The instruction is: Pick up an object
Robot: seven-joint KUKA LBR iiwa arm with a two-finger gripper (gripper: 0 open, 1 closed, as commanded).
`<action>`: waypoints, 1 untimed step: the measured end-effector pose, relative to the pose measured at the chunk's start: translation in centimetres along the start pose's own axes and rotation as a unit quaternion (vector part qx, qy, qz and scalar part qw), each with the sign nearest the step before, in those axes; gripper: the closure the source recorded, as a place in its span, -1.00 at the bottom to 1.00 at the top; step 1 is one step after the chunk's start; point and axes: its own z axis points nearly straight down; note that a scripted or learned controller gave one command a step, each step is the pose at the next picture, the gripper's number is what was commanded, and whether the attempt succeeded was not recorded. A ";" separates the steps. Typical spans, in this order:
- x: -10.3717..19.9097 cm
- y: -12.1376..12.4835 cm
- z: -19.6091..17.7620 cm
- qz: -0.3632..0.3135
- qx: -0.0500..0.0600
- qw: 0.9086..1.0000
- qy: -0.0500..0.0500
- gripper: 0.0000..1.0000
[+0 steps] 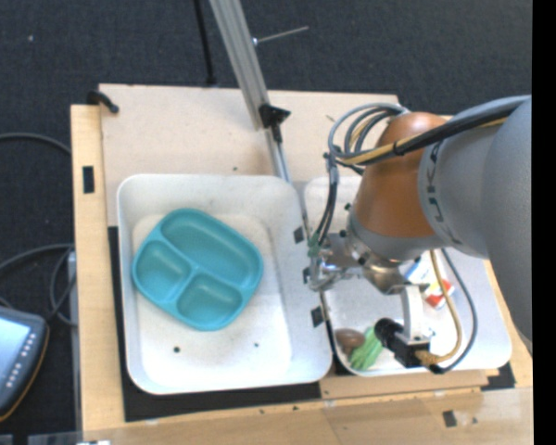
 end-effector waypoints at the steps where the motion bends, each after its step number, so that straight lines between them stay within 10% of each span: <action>1: -1.7 0.3 -3.3 0.002 -0.002 1.000 0.000 1.00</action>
